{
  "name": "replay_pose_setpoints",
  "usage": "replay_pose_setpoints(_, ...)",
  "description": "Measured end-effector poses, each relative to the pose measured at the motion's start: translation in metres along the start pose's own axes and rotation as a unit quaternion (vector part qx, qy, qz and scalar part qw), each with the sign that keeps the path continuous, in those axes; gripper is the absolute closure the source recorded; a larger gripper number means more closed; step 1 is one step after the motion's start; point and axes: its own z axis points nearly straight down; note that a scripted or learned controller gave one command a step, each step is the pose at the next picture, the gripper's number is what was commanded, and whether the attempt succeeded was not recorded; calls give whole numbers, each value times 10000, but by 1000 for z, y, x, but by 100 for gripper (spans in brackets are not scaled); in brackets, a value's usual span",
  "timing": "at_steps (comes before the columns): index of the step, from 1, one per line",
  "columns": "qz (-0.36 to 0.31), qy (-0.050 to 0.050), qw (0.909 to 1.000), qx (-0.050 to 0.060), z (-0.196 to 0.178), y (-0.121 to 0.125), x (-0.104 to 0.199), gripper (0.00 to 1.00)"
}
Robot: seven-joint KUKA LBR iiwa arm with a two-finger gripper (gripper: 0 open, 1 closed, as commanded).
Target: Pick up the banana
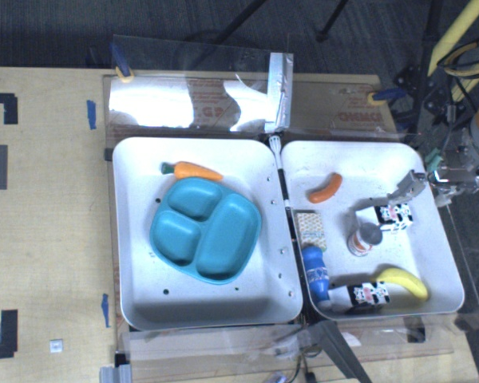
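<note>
The yellow banana lies in the right bin, at its front right corner, curved side up. A small cow-patterned carton lies just left of it, touching or nearly so. My gripper comes in over the right bin's right side, up and behind the banana and well apart from it. Its tip hangs just above a second cow-patterned carton. Nothing shows in its grasp.
The right bin also holds an orange sausage, a tan waffle-like square, a blue bottle and a small grey can. In the left bin sit a blue divided plate and a carrot.
</note>
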Motion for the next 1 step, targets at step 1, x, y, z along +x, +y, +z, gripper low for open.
replay_pose_setpoints(1, 489, 0, 9988, 2, 114, -52, 34, 0)
